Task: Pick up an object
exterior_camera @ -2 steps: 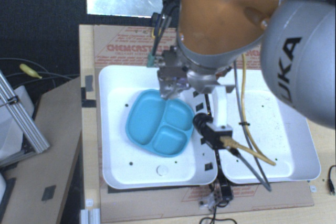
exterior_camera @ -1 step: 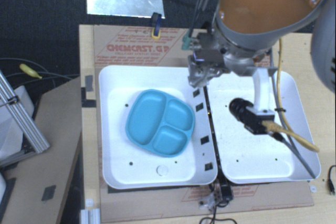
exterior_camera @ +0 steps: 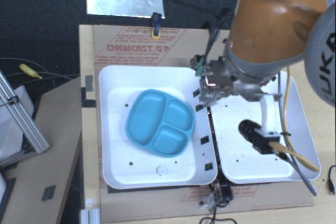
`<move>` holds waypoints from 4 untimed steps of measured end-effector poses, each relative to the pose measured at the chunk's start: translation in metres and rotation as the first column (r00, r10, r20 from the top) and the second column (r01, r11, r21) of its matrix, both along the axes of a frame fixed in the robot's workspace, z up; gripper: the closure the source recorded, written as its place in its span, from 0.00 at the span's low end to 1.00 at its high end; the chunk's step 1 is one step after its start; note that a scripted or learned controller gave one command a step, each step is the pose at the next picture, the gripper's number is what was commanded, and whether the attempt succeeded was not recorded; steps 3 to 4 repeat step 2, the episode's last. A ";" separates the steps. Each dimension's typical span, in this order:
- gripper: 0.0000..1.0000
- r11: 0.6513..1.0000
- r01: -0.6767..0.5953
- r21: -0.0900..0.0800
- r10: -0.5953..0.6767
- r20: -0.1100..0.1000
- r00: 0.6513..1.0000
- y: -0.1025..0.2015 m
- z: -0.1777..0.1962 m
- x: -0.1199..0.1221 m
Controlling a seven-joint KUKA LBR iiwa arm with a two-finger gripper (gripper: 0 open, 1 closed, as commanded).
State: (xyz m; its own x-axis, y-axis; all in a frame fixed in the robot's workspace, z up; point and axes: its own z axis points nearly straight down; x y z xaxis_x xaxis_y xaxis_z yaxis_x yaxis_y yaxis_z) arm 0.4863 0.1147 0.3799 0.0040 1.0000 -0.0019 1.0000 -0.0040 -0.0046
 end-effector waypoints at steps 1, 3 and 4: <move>1.00 1.000 -0.009 0.004 0.009 0.009 1.000 0.021 0.030 0.000; 1.00 1.000 -0.011 0.004 0.011 0.011 1.000 0.020 0.040 0.001; 1.00 1.000 -0.011 0.004 0.011 0.011 1.000 0.020 0.040 0.001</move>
